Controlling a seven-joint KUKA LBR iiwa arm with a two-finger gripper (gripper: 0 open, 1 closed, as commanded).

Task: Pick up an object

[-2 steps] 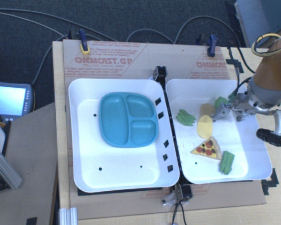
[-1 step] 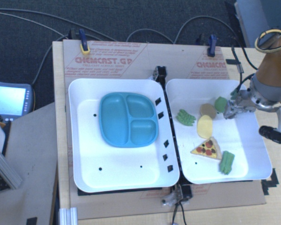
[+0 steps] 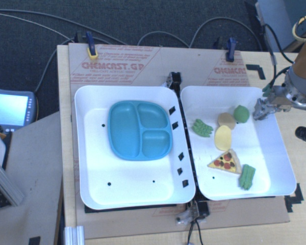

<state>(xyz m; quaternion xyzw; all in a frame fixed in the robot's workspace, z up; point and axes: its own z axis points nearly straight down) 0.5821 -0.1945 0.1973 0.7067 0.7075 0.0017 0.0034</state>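
Note:
The right bin (image 3: 275, 137) holds several toy foods: a green ball (image 3: 240, 113), a tan round piece (image 3: 226, 120), a yellow oval piece (image 3: 223, 137), a leafy green piece (image 3: 203, 128), a pizza slice (image 3: 225, 162) and a green ridged piece (image 3: 246, 176). My gripper (image 3: 261, 110) hangs over the bin's upper right part, just right of the green ball. Nothing shows between its fingers.
The left bin (image 3: 89, 152) holds a blue divided plate (image 3: 140, 130). A black divider with clips (image 3: 179, 131) runs between the bins. Clamps (image 3: 92, 49) hold the board at the back. A tablet (image 3: 10, 108) lies off the bench at left.

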